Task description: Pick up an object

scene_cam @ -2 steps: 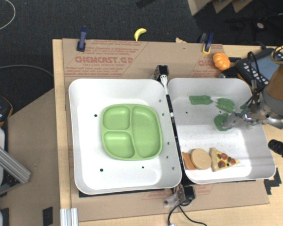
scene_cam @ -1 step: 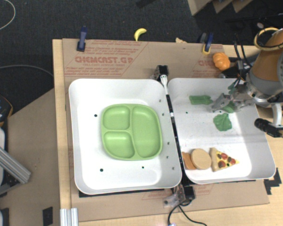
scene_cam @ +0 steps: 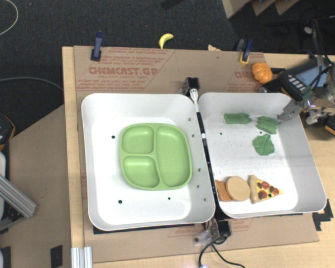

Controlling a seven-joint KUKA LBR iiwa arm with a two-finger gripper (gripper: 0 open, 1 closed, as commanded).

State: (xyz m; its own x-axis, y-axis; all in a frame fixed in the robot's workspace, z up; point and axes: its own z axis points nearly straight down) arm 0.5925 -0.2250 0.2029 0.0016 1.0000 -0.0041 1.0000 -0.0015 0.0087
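Two white bins sit side by side on the table [scene_cam: 128, 71], and nothing in them looks lifted yet, so the pick seems to be at its very start. The right bin [scene_cam: 301, 166] serves as the landmark. Inside it, along its far side, lie three green leaf-like pieces: one [scene_cam: 237, 118] toward the far left, one [scene_cam: 266, 124] nearer the far right corner, and one [scene_cam: 263, 144] a little closer to the middle. Along its near side rest a round cookie [scene_cam: 238, 188], with a brown wafer [scene_cam: 223, 190] touching it on the left, and a pizza slice [scene_cam: 264, 190] just beside it on the right. All six lie flat on the bin floor.

The hand [scene_cam: 286, 112] reaches in over the far right corner of the right bin, its tip just beside the second green piece. Whether its fingers are spread or pressed together I cannot tell; nothing visible sits between them.

To the left of the right bin, the other bin [scene_cam: 100, 149] holds a green divided plate [scene_cam: 155, 156]. Beyond the right bin's far edge, an orange toy [scene_cam: 262, 72] and a small banana [scene_cam: 166, 39] lie outside.

Judging from this, the approach is under way toward the green pieces, while closing, gripping and lifting are all left to do.
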